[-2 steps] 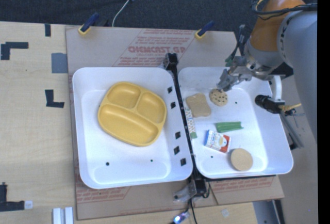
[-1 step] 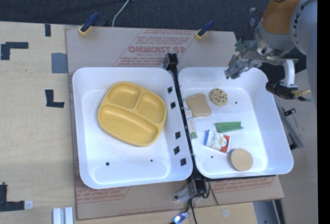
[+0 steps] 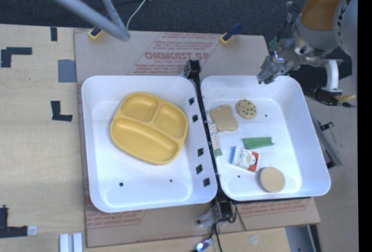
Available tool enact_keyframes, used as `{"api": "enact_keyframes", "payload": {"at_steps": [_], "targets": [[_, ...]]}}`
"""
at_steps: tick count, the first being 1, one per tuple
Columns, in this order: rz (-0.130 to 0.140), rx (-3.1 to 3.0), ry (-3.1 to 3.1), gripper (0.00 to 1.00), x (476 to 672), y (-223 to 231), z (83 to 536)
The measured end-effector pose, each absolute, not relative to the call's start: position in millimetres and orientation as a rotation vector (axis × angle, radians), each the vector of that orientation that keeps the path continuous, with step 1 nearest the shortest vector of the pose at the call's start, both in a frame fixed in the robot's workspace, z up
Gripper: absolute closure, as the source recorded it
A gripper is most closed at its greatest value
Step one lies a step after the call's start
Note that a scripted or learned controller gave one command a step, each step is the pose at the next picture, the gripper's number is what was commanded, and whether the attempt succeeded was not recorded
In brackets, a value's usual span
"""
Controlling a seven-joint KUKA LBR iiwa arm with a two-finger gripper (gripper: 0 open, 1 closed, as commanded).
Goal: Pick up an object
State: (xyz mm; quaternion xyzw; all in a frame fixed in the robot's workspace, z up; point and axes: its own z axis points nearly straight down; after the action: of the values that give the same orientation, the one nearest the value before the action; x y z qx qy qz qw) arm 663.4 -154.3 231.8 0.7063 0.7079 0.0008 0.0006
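Grey metal gripper [image 3: 268, 75] hangs over the far right rim of the right bin [image 3: 290, 91], w/ nothing seen between its tips. Whether the fingers are released or clenched can't be told; that end is small and dark at this angle. Behind it the arm [image 3: 325, 10], grey w/ an orange band, reaches in from the right.

Nearest below the gripper, inside the right bin: a choc-chip cookie [image 3: 246, 109], then a tan bread-like slice [image 3: 223, 118] just beside it, toward the divider. Nearer the front lie a green strip [image 3: 257, 142], a small red, white and blue packet [image 3: 244, 158] and a round tan disc [image 3: 271, 179], all loose on the bin floor, none touching the gripper.

Left bin [image 3: 102, 178] holds a yellow divided tray [image 3: 150, 127]. Both bins sit on the table [image 3: 35, 129].

Judged progress: early stage. No object lifted yet; choosing, descending, grasping and raising all remain.
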Motion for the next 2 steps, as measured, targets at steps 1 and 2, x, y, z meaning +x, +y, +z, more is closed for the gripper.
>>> {"api": "enact_keyframes", "payload": {"at_steps": [1, 2], "targets": [[-0.001, 2.218, 2.229, 1.0, 646.2, -101.5, 240.2], [-0.002, 2.218, 2.228, 1.0, 638.9, -57.0, 240.6]]}}
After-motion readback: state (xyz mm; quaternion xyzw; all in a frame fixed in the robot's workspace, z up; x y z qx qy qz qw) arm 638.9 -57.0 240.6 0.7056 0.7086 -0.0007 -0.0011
